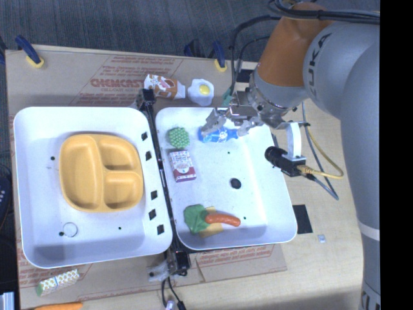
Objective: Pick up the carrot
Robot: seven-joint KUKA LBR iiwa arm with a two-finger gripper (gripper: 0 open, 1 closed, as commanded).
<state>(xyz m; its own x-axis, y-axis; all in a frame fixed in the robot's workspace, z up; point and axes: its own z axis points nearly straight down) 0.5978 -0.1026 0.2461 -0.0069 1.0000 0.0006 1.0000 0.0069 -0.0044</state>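
Observation:
The carrot [223, 220] is orange with a green leafy top [194, 217]. It lies on its side near the front edge of the right bin [271, 192], its tip pointing right. My gripper [231, 119] hangs over the far part of the same bin, well away from the carrot. A crinkled blue and white packet [214, 134] lies right under the gripper's left side; whether it touches the gripper I cannot tell.
In the right bin are also a green knobbly ball [178, 136] and a small red box [182, 165], both near the left wall. The left bin [32, 192] holds a yellow divided plate [103, 171]. Beyond the bins lie a fried-egg toy [202, 90] and a brown item [161, 86].

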